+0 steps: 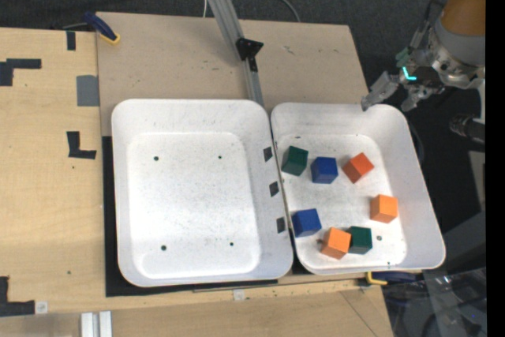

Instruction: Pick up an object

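Inside right bin [410, 146]: seven small cubes — two green, two blue, three orange [359, 166]. Gripper [392, 95] beyond bin's far right corner, fingers spread, holding nothing.

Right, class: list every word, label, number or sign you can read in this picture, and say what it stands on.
None can be read.
The blocks, such as the green block and the orange block, have plain faces.
The black tape shapes on the wooden bench are marks, not letters.
The two white bins carry only dark specks.
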Motion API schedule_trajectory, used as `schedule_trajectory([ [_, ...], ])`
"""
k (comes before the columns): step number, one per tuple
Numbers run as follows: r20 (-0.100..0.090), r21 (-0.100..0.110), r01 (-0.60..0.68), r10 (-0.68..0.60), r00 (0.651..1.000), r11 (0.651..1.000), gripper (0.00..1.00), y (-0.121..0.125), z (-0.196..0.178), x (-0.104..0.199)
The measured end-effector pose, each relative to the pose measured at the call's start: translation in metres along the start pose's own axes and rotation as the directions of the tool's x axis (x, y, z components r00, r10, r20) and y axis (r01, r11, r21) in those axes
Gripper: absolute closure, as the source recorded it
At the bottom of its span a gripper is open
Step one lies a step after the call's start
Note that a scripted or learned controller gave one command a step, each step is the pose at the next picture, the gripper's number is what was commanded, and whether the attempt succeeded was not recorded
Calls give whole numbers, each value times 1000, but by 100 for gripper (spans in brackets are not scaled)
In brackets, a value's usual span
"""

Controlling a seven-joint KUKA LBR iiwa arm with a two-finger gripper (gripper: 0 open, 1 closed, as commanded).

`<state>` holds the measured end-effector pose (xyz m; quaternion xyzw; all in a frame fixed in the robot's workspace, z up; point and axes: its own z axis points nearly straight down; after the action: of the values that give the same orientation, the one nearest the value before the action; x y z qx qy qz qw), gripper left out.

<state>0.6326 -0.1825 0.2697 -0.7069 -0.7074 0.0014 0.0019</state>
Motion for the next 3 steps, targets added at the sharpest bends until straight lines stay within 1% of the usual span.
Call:
schedule_trajectory([
  [1,2,-3,1,-1,1000,1000,0,1,-2,0],
  [2,0,2,2,-2,1000,1000,0,1,61,6],
  [3,0,2,1,-1,1000,1000,0,-8,112,12],
])
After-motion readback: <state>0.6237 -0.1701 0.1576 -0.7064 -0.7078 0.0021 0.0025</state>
